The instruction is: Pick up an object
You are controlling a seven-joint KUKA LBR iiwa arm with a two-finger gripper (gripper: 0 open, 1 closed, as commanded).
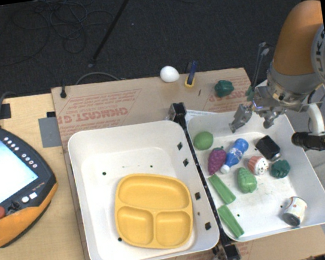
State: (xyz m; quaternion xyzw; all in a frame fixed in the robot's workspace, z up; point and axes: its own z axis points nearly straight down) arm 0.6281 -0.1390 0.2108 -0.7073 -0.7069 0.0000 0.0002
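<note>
End effector (256, 116) spread, pinching nothing, poised over the upper edge of the right bin (312, 219).

Its two grey fingers splay apart above the bin's top rim, clear of every object. Just below lie a black block (267, 147), a blue-and-white bottle (234, 152), a purple piece (216, 160) and a green ball (203, 140); further down, green strips (222, 189) and a white-and-grey item (292, 210) too small to identify. The left bin (89, 167) holds a yellow divided tray (153, 210). The arm's upper part is cut off at the frame's right.
</note>
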